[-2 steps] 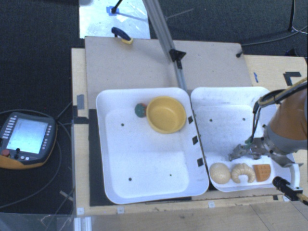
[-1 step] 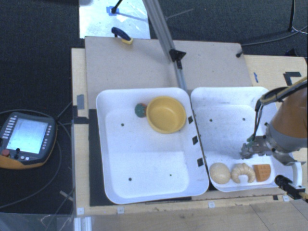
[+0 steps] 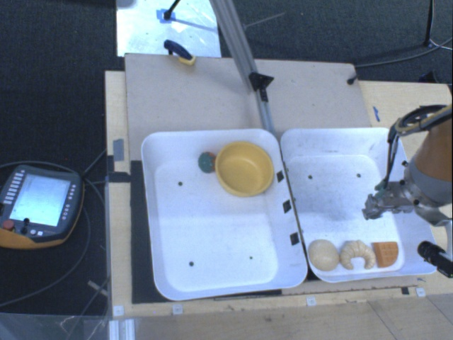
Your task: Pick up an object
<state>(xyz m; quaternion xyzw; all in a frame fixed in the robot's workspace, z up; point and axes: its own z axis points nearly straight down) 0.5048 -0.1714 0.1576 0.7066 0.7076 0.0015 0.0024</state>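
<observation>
Three small foods are lying in a row along the near edge of the right bin [image 3: 333, 147]: a pale round bun [image 3: 323, 254], a curled croissant [image 3: 358, 253] and an orange block [image 3: 386, 253], each close beside the next. Over the right side of that same bin the gripper [image 3: 375, 208] is hanging from the arm [image 3: 433, 163], above and a little behind the row, and nothing is showing between its jaws; whether they are set wide or narrow I cannot tell from this slant. In the left bin [image 3: 212, 261] a yellow bowl [image 3: 245, 168] is sitting near the far wall with a small dark green ball [image 3: 206, 162] touching its left side. The nearest choice seems to be the orange block or the croissant, so the sound way is probably to be travelling toward the near edge, centring over one item and coming straight down. Crowding is the risk: a jaw landing between neighbours could be nudging one aside, and the bin wall close behind the row is leaving little room. All this is standing on the worktop [image 3: 304, 91].
</observation>
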